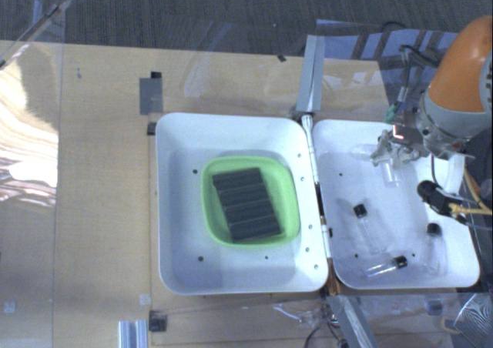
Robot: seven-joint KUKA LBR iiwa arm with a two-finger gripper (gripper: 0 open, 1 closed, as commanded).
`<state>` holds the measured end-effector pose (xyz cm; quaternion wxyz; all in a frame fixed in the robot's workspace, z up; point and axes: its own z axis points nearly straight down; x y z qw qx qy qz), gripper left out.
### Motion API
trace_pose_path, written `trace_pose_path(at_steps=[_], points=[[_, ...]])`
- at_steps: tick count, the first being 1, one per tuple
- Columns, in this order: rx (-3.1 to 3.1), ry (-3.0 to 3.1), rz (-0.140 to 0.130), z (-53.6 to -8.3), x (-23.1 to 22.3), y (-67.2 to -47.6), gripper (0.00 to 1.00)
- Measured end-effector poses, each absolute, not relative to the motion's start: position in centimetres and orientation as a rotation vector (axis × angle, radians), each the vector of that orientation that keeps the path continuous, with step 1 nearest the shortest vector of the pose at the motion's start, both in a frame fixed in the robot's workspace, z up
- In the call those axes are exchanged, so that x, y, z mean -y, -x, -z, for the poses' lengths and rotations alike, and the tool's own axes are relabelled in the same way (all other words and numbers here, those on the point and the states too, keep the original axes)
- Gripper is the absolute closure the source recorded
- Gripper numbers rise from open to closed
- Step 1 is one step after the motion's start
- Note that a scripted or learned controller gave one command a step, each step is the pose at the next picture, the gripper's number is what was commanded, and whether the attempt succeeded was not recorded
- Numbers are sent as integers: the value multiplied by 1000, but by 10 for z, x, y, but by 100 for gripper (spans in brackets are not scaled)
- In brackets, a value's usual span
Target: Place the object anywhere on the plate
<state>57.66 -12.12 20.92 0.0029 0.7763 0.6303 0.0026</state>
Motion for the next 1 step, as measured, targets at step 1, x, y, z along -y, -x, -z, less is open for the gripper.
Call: trace_pose_path(at_steps=[1], points=[[-2290,-2144,-7,-186,66,-569,100]])
